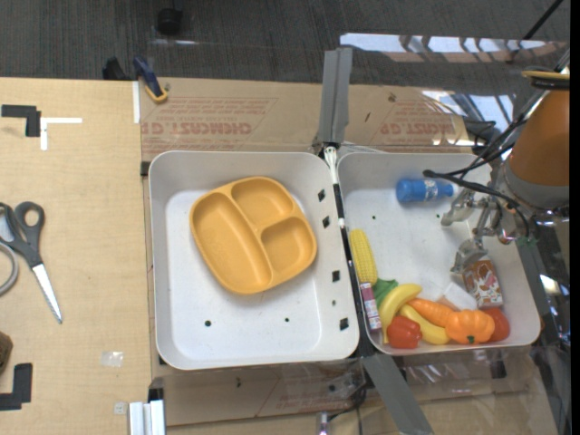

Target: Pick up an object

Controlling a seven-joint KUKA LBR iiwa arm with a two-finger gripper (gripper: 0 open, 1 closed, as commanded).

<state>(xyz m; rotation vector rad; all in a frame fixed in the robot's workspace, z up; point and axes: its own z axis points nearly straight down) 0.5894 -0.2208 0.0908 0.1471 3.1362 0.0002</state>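
Note:
My gripper [473,247] reaches in from the right and hangs low over the right bin [399,234], near its right wall. Just below its tip lies a small brown and red packet [484,285]; I cannot make out whether the two touch. A blue bottle [417,189] lies on its side at the back of that bin. Along the bin's front sit a corn cob [363,255], a yellow banana [399,301], a carrot [430,312], a red tomato [403,333] and an orange pepper [476,326].
The left bin [172,324] holds a yellow divided plate [254,234]. Scissors [34,254] lie on the bench at the far left. Cables and the arm's orange band [544,143] crowd the right bin's back right corner.

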